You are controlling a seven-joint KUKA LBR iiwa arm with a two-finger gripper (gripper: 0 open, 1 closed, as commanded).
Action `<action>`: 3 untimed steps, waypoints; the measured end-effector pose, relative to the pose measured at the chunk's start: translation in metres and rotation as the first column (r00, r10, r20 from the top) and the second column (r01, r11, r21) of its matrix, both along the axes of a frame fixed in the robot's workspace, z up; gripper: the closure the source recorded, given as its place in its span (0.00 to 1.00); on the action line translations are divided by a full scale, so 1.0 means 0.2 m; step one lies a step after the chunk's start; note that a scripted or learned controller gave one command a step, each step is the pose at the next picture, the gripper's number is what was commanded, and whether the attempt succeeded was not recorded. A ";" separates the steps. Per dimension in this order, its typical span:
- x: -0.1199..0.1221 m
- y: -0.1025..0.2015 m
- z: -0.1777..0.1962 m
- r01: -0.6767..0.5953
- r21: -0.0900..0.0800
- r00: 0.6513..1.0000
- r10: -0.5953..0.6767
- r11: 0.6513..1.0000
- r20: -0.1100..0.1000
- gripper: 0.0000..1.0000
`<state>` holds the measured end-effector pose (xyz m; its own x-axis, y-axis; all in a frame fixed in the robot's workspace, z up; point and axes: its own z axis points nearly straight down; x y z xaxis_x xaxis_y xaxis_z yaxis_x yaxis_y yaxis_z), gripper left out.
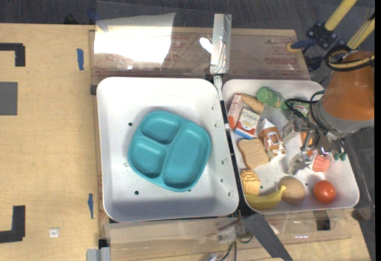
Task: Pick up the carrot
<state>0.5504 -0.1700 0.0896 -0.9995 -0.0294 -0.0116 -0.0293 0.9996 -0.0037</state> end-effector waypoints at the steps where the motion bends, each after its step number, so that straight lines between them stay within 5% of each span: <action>1: 0.02 0.01 0.07 -0.002 -0.002 1.000 0.002 1.000 0.012 1.00; 2: -0.32 -0.11 0.01 -0.180 -0.004 0.984 0.180 0.984 0.004 1.00; 3: -0.31 -0.11 0.06 -0.182 -0.007 0.983 0.182 0.983 0.012 1.00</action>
<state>0.4891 -0.1918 0.1020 -0.9772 -0.2110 -0.0233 -0.2108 0.9775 -0.0115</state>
